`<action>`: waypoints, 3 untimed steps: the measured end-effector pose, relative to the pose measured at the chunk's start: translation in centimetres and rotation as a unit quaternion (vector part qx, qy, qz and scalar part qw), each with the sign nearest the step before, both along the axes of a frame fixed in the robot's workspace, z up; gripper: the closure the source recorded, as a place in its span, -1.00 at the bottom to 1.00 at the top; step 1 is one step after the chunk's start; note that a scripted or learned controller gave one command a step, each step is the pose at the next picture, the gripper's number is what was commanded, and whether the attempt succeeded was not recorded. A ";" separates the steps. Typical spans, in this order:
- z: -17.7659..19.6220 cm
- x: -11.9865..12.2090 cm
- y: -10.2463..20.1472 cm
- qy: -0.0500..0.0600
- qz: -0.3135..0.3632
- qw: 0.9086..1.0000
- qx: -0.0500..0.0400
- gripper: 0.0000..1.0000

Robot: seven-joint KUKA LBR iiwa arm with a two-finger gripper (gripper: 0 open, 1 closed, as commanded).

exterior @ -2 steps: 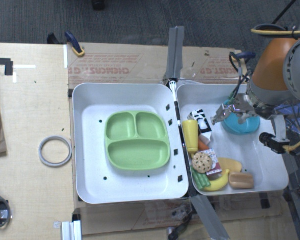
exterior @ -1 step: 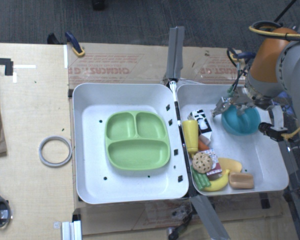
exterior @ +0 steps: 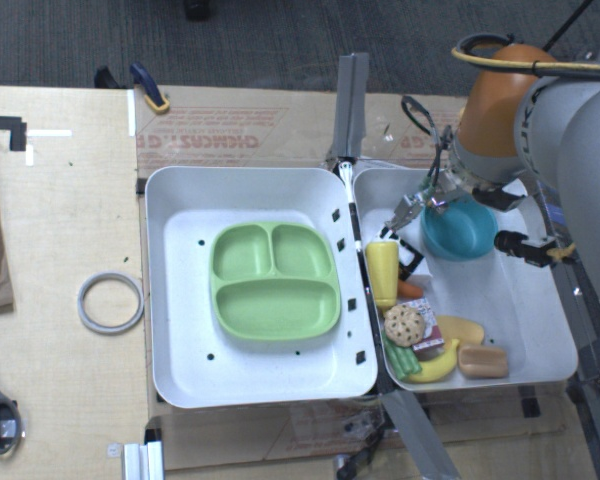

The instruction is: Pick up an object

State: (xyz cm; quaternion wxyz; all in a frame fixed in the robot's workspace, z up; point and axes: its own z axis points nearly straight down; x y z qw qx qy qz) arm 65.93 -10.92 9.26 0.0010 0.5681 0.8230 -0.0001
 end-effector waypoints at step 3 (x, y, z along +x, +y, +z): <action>0.4 -0.3 -3.6 -0.004 -0.009 1.000 0.000 -1.00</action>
